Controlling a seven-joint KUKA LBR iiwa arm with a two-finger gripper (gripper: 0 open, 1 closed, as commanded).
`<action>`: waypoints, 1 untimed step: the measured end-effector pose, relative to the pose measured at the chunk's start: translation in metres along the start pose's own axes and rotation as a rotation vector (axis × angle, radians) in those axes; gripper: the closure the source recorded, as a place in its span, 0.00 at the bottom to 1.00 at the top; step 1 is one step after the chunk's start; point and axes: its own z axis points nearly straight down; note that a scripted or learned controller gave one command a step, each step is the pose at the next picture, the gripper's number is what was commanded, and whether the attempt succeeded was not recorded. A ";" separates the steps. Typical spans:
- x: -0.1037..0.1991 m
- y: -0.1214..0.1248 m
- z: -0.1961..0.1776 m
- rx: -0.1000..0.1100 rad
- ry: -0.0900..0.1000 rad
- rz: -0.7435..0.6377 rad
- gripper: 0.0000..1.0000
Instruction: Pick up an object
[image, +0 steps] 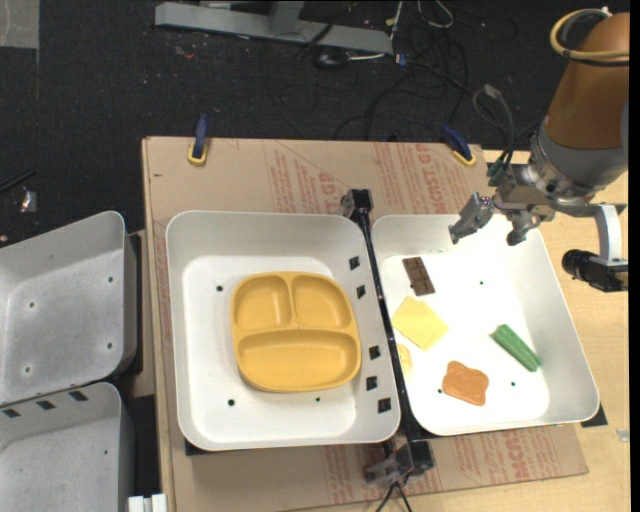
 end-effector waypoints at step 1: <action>0.000 0.002 -0.006 -0.010 -0.001 -0.002 0.00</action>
